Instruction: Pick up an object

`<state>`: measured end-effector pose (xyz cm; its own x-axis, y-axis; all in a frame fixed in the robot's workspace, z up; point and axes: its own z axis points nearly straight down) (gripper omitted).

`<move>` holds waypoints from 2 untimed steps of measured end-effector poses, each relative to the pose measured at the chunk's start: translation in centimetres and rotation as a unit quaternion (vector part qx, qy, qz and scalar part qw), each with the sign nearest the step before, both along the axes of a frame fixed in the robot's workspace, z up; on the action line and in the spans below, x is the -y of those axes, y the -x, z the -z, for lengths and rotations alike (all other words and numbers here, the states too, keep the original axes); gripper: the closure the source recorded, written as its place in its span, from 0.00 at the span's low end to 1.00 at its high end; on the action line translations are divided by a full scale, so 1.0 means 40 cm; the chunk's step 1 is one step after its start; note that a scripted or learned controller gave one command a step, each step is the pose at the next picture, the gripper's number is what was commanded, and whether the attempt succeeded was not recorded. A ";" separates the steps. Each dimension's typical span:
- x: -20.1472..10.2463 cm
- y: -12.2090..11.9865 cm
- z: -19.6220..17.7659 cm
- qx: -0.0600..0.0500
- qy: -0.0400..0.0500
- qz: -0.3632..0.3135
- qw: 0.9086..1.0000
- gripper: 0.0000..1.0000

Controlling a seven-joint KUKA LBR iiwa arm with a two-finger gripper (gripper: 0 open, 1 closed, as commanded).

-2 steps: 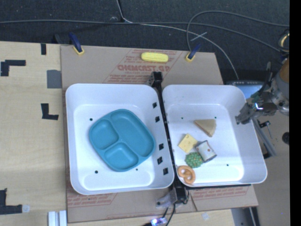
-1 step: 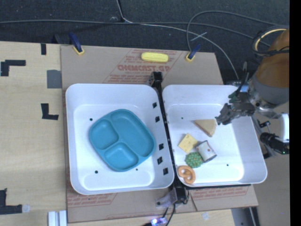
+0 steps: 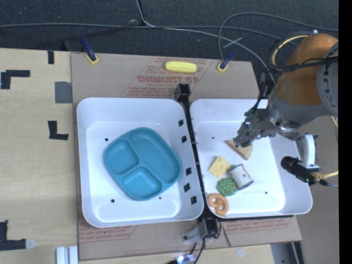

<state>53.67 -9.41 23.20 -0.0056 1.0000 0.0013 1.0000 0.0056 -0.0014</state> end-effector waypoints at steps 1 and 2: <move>-0.136 -0.030 -0.019 0.000 0.000 -0.001 1.000 1.00; -0.288 -0.043 -0.002 0.000 0.000 -0.001 1.000 1.00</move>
<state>55.38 2.11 23.27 -0.0067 1.0000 0.0003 1.0000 0.0067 -0.0021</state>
